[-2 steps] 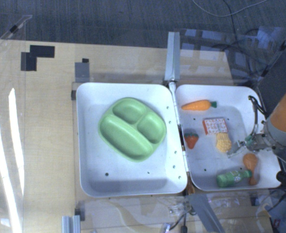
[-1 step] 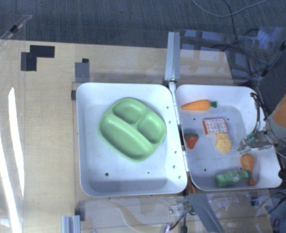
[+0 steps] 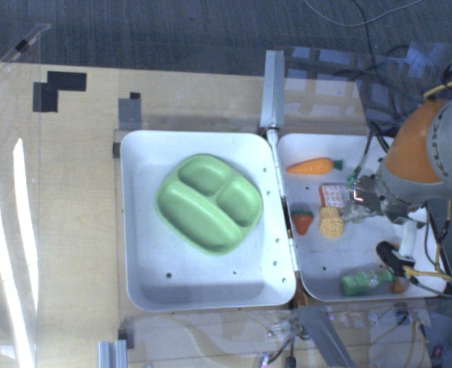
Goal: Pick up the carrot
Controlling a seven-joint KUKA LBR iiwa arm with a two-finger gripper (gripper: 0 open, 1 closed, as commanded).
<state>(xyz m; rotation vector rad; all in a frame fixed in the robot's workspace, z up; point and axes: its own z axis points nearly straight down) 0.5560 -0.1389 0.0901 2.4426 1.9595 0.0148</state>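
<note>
Where it lies flat, the carrot point(image 3: 311, 166) is orange, tapered, green-tipped.

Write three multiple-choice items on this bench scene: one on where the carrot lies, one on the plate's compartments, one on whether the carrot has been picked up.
1. The carrot lies
A. in the right bin, near its far edge
B. on the green plate
C. on the bench outside the bins

2. The green plate has how many compartments?
A. two
B. three
C. five

3. The carrot is
A. between the gripper's fingers
B. lying flat, apart from the arm
C. standing on end

Key: 1 A, it rests on the bin floor by the far wall. 2 B, ridges split it in three. 3 B, white floor shows around it.
</note>
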